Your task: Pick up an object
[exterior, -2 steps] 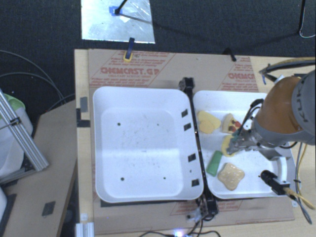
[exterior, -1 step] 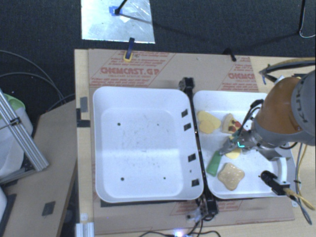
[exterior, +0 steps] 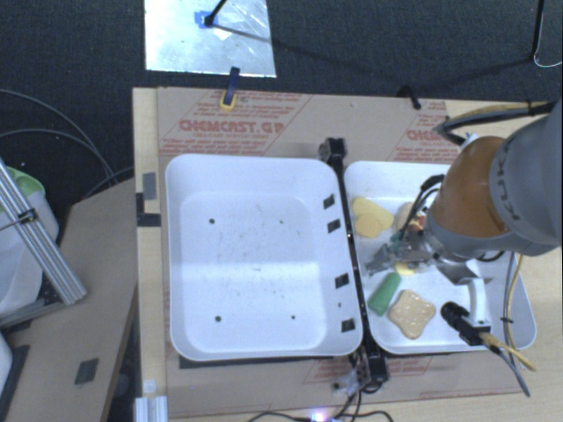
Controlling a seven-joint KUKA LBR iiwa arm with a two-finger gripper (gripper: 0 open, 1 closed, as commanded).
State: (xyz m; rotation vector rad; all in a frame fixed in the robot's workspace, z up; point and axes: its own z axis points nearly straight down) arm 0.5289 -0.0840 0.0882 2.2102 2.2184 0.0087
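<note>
"CHEMCAST GP" printed red on board [exterior: 290, 117].

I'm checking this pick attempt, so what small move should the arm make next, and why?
Probably a short straight descent. The gripper hangs in the right bin, just above a small yellow piece, with the green block and the tan toast-like piece lying close below it. Nothing shows between its fingers yet.

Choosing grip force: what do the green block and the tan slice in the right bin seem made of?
Green block: matte, with rounded edges, possibly foam or soft plastic. Tan slice: speckled and dull like toy bread, perhaps foam or plastic; the view cannot settle it.
</note>
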